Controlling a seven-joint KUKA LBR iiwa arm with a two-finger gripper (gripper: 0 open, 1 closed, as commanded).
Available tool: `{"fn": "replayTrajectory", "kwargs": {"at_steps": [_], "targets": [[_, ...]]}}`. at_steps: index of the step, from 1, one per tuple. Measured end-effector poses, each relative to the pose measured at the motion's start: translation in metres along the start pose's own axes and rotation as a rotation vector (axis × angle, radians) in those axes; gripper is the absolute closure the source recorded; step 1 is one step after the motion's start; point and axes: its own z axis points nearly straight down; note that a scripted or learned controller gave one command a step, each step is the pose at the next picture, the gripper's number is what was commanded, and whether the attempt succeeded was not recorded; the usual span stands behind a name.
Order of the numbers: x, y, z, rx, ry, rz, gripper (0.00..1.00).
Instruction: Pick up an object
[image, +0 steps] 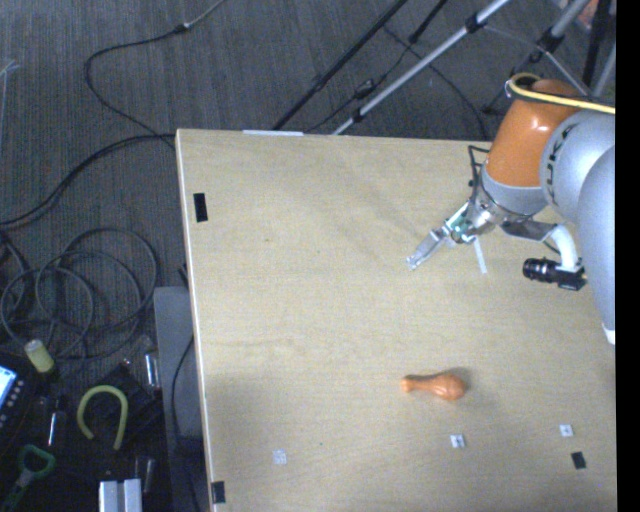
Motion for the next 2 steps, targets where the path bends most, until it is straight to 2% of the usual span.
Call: {"fn": "replayTrajectory", "kwargs": {"at_steps": [1, 2], "targets": [[-0.011, -0.006, 0.017, 0.001, -0.001, -0.053, 0.0], [-0.011, -0.005, 0.007, -0.002, -0.002, -0.053, 1.0]]}}
